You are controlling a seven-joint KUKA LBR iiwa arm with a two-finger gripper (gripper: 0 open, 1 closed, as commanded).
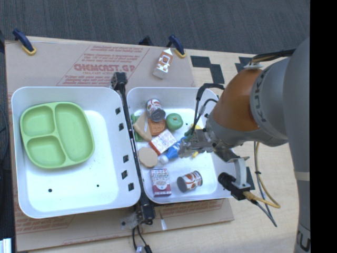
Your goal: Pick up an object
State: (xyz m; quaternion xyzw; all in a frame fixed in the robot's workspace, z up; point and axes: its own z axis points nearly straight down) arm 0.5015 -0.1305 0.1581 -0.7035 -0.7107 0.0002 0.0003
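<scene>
Several small items crowd the right bin [210,193]; my gripper [190,145] hangs at its three o'clock side, just beside a blue-capped bottle [169,155]. I can't tell its opening or hold.

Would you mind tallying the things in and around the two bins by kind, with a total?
Cans: 2, one near the back, one at the front
Green apple: 1
Blue and white bottle: 1
Small cartons in the right bin: 2
Carton on the cardboard: 1
Green divided tray: 1
Total, of what I can tell apart: 8
</scene>
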